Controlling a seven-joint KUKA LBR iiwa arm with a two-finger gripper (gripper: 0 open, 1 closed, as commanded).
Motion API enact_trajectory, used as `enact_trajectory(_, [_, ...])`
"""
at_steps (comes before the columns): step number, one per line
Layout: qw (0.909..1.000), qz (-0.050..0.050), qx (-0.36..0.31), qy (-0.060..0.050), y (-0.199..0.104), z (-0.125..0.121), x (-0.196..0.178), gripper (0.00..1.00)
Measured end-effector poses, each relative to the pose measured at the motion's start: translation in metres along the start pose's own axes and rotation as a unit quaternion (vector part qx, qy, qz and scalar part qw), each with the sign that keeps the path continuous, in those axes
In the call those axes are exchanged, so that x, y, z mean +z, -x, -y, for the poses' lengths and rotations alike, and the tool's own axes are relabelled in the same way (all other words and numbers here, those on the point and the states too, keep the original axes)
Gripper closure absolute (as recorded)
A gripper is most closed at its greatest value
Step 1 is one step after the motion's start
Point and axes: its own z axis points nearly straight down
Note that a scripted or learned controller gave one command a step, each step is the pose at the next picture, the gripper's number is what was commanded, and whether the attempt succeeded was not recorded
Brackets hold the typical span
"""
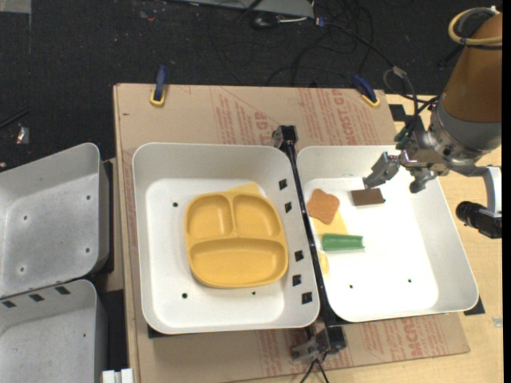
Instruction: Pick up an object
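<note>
A: Start big. What carries it all?
B: The worktop (207, 110), a brown board with two clamps at its far edge. On it sit two white bins side by side, the left bin (152, 214) and the right bin (431, 262), their inner walls touching.

A: And the arm?
B: The arm (471, 86) reaches in at three o'clock and hangs above the right bin's two o'clock corner. Its gripper (399, 174) points down, with one of the fingers (382, 171) towards the bin's middle and the other near its far wall. They stand spread, nothing between them.

A: What lies in the left bin?
B: A yellow tray (236, 240) with three wells, in the middle. A pale yellow sheet pokes out from under it at twelve o'clock.

A: The right bin?
B: Four small things, all towards nine and ten o'clock. A pale yellow slab (334, 223), a green block (343, 243) lying across its near edge, an orange piece (323, 206) touching its far edge, and a brown block (367, 198) at eleven o'clock, just below the nearer finger, apart from it.
</note>
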Motion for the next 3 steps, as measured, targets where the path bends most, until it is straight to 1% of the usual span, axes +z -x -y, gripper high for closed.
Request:
enact_trajectory(1, [1.0,0.001,-0.001,0.005,0.0,-0.002,-0.005,0.0])
enact_trajectory(2, [1.0,0.0,-0.001,0.002,-0.007,-0.01,0.05,0.0])
enact_trajectory(3, [1.0,0.0,0.0,0.002,-0.014,-0.002,0.102,0.0])
